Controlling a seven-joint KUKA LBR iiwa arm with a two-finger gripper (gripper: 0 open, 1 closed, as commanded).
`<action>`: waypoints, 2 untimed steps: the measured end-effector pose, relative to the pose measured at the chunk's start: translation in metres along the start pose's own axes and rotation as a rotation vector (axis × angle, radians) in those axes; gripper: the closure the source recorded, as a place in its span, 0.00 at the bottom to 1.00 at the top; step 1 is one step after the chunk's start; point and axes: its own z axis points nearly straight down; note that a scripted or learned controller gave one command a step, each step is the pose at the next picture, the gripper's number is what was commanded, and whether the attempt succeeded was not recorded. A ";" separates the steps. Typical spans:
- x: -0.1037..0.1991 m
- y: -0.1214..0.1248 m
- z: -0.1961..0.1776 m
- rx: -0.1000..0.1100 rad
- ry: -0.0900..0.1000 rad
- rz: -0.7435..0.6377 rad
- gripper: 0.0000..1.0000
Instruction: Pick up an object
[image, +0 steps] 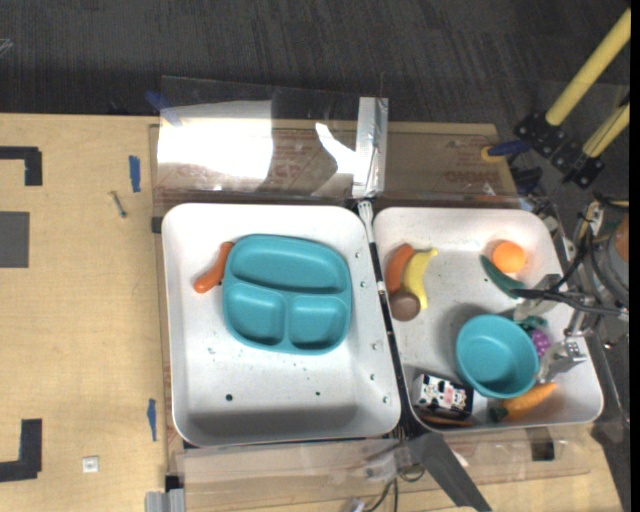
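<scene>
The right bin (450, 225) holds a teal bowl (495, 355), a yellow banana (418, 277) beside an orange-red piece (398, 263), and a small brown piece (404, 306). It also holds an orange ball (509, 257), a teal spoon (505, 282), a purple piece (541, 343), an orange carrot (530, 399) and a black-and-white box (444, 396). My gripper (568, 352) hangs over that bin's right edge, just right of the bowl and above the carrot. Nothing shows in its grasp.
The left bin (190, 300) carries a teal divided plate (287, 292) with an orange sausage-like piece (212, 268) at its left. A clear plastic sheet (270, 145) lies behind the bins. Yellow-handled tools (590, 70) stand at the back right.
</scene>
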 end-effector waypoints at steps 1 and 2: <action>-0.002 -0.044 0.111 0.005 -0.013 -0.144 0.00; -0.010 0.023 0.118 0.013 -0.019 -0.399 0.00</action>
